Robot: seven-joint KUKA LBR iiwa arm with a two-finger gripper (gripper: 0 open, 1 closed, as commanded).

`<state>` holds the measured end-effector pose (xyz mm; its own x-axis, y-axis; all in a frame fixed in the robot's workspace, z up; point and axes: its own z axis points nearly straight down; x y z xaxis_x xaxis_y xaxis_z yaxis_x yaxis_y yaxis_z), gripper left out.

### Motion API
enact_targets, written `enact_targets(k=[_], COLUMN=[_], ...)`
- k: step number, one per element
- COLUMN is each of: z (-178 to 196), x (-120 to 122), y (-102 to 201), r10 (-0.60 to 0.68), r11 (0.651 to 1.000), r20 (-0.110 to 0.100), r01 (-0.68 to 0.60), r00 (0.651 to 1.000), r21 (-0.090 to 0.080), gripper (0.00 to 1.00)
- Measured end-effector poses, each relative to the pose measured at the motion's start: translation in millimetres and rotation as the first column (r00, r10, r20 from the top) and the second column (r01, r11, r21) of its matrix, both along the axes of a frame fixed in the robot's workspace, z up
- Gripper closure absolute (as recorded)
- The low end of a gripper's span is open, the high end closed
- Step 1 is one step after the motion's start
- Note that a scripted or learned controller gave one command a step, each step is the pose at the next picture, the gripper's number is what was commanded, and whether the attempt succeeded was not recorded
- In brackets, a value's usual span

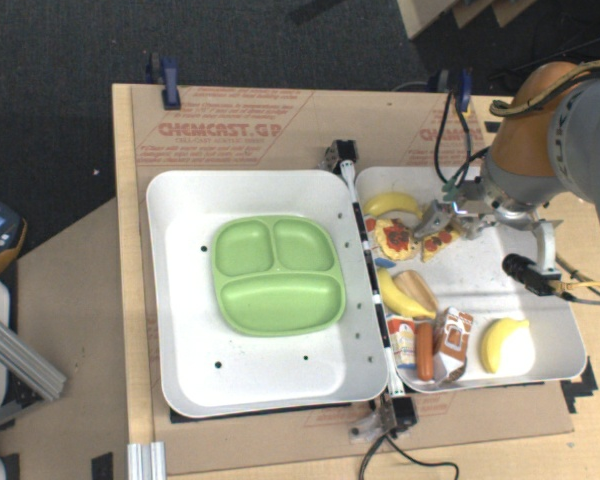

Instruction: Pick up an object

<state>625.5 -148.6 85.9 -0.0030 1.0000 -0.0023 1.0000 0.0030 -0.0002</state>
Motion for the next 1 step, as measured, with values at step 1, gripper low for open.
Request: enact_targets(k=[1], z=[0.0], x=[42.2], y=[-58.4], r10=[-0.005], r11=[1.000], r20=[0.000], r01=[0.005], r00=[1.000], r21=[0.006], gripper=[0.00])
